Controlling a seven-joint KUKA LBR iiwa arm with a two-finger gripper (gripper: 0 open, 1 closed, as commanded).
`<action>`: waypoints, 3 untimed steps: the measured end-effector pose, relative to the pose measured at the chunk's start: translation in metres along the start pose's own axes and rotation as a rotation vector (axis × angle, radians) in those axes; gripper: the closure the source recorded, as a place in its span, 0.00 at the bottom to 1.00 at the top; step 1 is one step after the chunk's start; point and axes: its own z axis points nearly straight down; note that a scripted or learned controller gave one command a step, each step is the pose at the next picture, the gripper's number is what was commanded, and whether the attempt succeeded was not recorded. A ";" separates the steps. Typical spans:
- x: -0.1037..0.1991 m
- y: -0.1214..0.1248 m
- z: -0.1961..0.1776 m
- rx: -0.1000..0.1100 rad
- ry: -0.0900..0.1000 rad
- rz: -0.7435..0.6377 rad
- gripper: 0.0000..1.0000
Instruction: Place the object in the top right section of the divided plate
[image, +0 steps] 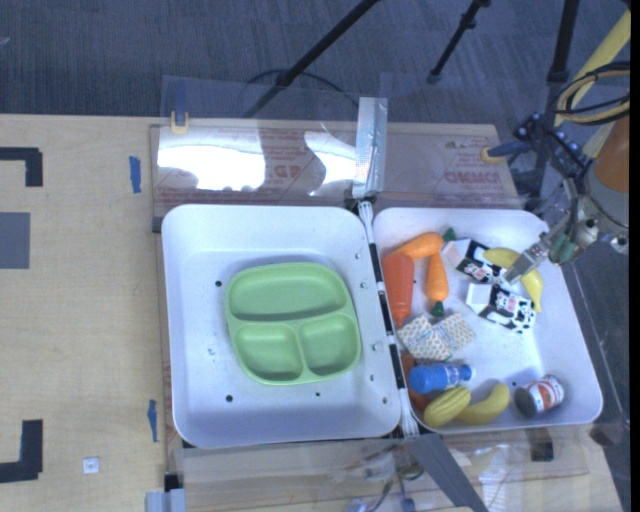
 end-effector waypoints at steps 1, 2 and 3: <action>0.040 -0.018 0.082 0.000 0.002 -0.209 1.00; 0.092 -0.028 0.068 0.001 0.003 -0.425 1.00; 0.142 0.058 0.047 -0.004 -0.002 -0.768 1.00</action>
